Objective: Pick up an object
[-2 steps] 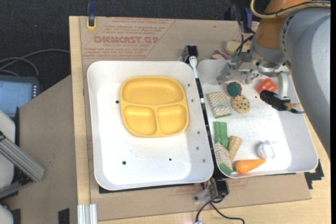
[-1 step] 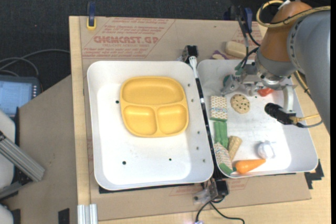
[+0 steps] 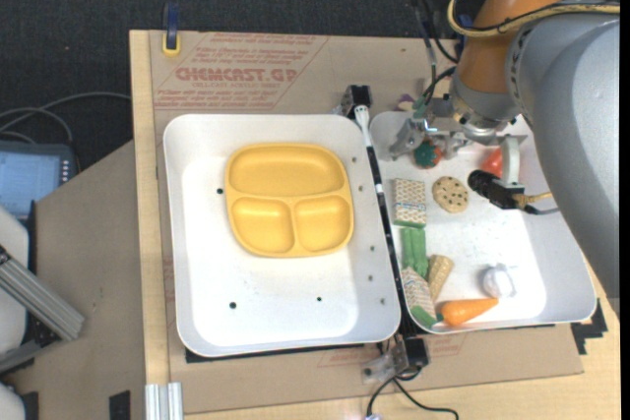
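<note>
My gripper (image 3: 430, 139) hangs low over the far left corner of the right bin (image 3: 551, 295). Just beneath it sits a small green and red thing (image 3: 425, 153); whether it is held I cannot tell. Close by in the same bin lie a round speckled cookie (image 3: 452, 194), a patterned packet (image 3: 409, 199) and an orange-red piece (image 3: 510, 159). Nearer the front are a green strip (image 3: 414, 249), a tan piece (image 3: 439, 271), an orange carrot (image 3: 468, 311) and a small white-grey object (image 3: 498, 281).
The left bin (image 3: 197, 290) holds a yellow divided plate (image 3: 289, 197) toward its far side. The bins meet along a dark divider (image 3: 382, 211). My grey arm (image 3: 576, 103) covers the right bin's far right part.
</note>
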Controlling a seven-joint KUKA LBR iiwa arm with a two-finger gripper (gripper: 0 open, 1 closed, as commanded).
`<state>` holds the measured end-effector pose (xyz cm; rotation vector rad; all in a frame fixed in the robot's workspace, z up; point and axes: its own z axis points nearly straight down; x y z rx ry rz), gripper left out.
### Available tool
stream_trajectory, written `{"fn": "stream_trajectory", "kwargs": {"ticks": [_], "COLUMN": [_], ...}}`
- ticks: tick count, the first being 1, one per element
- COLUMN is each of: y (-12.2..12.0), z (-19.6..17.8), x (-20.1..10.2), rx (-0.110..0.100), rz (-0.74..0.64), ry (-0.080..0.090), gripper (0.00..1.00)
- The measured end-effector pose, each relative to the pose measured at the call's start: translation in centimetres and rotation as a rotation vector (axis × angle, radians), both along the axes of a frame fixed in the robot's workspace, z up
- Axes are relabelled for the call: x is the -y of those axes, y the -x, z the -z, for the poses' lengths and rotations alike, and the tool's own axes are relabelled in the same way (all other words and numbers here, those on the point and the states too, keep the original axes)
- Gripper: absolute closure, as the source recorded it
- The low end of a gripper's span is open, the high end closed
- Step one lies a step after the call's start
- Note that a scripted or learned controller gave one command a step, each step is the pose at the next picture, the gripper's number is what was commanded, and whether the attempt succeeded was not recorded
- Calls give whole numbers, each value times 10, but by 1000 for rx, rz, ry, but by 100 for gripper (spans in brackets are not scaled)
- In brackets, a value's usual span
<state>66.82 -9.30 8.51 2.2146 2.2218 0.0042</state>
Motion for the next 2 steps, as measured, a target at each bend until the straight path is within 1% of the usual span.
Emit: {"fn": "stream_trajectory", "kwargs": {"ticks": [1,2], "y": [1,67], "z": [-11,-104], "x": [2,-61], "rx": [1,-7], "rz": [1,-1], "ry": [2,-5], "gripper": [100,100]}}
